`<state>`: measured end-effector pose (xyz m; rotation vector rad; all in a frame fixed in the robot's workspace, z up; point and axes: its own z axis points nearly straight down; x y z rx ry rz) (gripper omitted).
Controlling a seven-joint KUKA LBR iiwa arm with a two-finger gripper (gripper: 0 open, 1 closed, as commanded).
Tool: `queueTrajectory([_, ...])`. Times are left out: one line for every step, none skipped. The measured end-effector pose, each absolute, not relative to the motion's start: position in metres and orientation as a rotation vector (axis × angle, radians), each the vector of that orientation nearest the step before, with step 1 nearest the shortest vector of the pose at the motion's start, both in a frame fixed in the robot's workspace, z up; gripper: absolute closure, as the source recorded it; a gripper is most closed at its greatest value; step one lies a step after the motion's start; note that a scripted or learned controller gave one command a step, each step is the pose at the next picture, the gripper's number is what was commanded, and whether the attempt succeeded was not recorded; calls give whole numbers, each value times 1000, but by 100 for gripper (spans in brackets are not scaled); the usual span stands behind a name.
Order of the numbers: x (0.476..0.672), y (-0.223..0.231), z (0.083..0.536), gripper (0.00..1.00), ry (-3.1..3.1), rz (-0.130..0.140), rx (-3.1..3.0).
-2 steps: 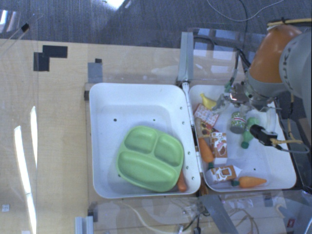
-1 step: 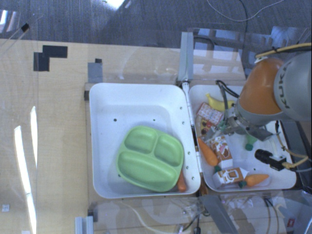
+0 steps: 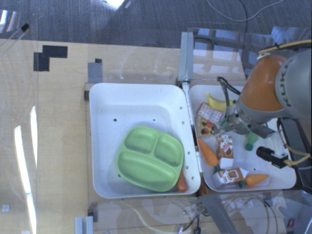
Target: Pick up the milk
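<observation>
The grey arm with its orange band [image 3: 265, 89] reaches in from the right and hangs over the upper middle of the right-hand shallow white bin [image 3: 290, 182], its two-finger gripper [image 3: 229, 123] pointing down toward the clutter there; whether the claw is open or closed I cannot tell, since the wrist hides it from above. Directly below and just beside the gripper lies a small brown-and-white printed carton [image 3: 224, 151], which I take to be the milk (a second, similar carton [image 3: 230, 175] rests lower, near the front wall, so the choice between them is a judgement). Nothing is visibly held, so the pick reads as not yet made, with the arm posed above its likely target for a descent. The carton is crowded: an orange toy carrot [image 3: 208, 153] lies against its left side, a red-and-white printed box [image 3: 208, 117] sits above, and a yellow toy banana [image 3: 217, 102] lies near the back wall, so a clean grasp looks tight. Another carrot [image 3: 255, 180] lies by the lower carton. The left white bin [image 3: 105, 130] holds a green sectioned plastic plate [image 3: 150, 158]. Both bins sit on a pale wooden bench [image 3: 48, 155] with black tape marks [image 3: 48, 56]; behind it runs dark grey carpet [image 3: 146, 13] with a loose cable [image 3: 234, 6].
</observation>
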<state>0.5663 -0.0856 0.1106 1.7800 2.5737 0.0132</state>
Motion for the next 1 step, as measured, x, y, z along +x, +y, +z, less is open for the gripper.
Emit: queueTrajectory([589,-104,98,100,2407,26,1987])
